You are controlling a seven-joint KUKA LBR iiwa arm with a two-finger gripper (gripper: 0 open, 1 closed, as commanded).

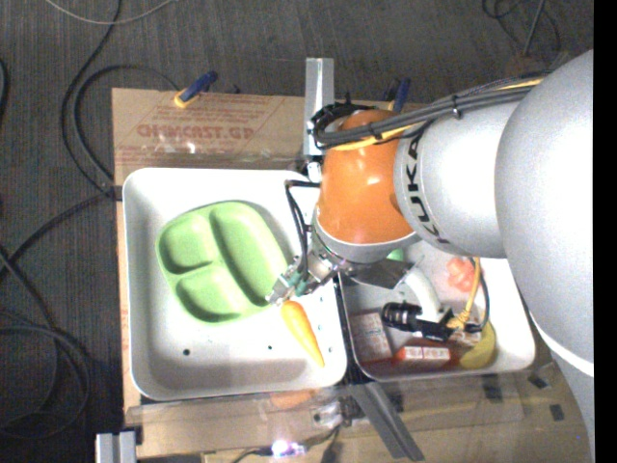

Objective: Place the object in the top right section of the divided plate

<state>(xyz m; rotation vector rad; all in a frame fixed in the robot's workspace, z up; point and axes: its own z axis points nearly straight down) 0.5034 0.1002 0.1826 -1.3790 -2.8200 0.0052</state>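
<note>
A grey robot arm with an orange band reaches over 2 shallow white bins. Its gripper [295, 285] hovers at the left bin's [140, 258] right edge, just past the right rim of a green divided plate [220, 258]. An orange toy carrot [304, 329] lies or hangs directly below the gripper, its top touching the fingertips; whether the gripper is clenched on it cannot be told. The right bin [511, 350] holds a banana [479, 348] and other clutter. This looks like the pick-or-carry step. Next, the carrot must travel left and up into the plate's top right section.
</note>
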